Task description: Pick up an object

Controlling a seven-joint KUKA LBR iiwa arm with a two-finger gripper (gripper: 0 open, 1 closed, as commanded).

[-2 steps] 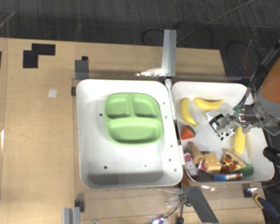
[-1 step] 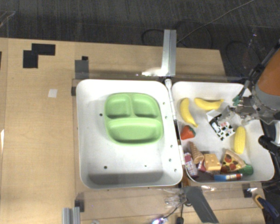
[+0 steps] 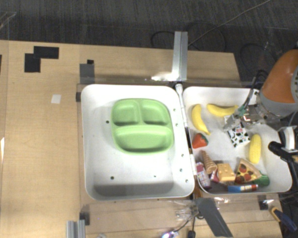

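The gripper [image 3: 237,117] hangs low in the right bin [image 3: 283,182], just above a small black-and-white spotted toy [image 3: 239,136], and I cannot tell if it is gripping anything. From that toy, one banana [image 3: 199,118] lies at 9 o'clock, another banana [image 3: 220,110] at 11 o'clock, a third banana [image 3: 255,148] at 4 o'clock, a strawberry [image 3: 199,141] sits near the left wall, and a pizza slice [image 3: 247,170] at 5 o'clock. A green plate [image 3: 141,124] rests in the left bin [image 3: 97,172] on the table [image 3: 35,148].

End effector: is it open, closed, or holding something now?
End effector: cannot be told; it is low in the right bin, above a black-and-white toy.
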